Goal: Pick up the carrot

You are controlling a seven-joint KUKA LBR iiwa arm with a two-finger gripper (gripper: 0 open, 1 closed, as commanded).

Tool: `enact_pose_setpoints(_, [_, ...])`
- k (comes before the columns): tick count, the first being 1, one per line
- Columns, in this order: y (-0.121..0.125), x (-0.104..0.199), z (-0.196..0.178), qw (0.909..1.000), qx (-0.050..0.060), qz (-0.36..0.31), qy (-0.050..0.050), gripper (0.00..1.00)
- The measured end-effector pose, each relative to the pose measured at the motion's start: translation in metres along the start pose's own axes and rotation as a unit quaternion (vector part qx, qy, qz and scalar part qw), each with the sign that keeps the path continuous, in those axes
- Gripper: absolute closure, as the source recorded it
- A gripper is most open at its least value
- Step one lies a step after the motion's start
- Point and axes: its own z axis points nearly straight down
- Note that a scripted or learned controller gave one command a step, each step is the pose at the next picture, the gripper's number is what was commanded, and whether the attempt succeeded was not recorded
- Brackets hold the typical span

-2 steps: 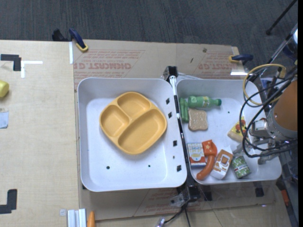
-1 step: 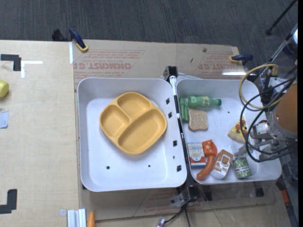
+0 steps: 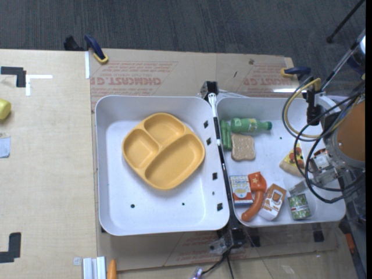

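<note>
The carrot (image 3: 250,210) lies at the near edge of the right bin (image 3: 273,114), between two small cartons. The gripper (image 3: 318,164) hangs over the bin's right side; its grip cannot be told.

Yellow divided plate (image 3: 163,157) in left white bin (image 3: 110,208). Right white bin (image 3: 273,112) contains green bottle (image 3: 247,125), brown-crusted bread slice (image 3: 243,147), orange-red carrot (image 3: 252,208).

Two white bins (image 3: 116,214): the left holds one yellow divided plate (image 3: 163,150); the right holds one green bottle (image 3: 247,125), one bread slice (image 3: 243,147), one carrot (image 3: 251,208), two small cartons (image 3: 239,188), one can (image 3: 299,206).
</note>
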Motion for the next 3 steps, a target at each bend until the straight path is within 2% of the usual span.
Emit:
enact_pose_setpoints(1, [-0.008, -0.017, -0.003, 0.9876, 0.004, -0.157, 0.007, 0.0])
enact_pose_setpoints(2, [-0.013, -0.036, -0.003, 0.9187, 0.004, -0.395, 0.006, 0.0])
enact_pose_setpoints(3, [-0.016, 0.013, -0.022, 0.884, -0.023, -0.467, -0.016, 0.0])
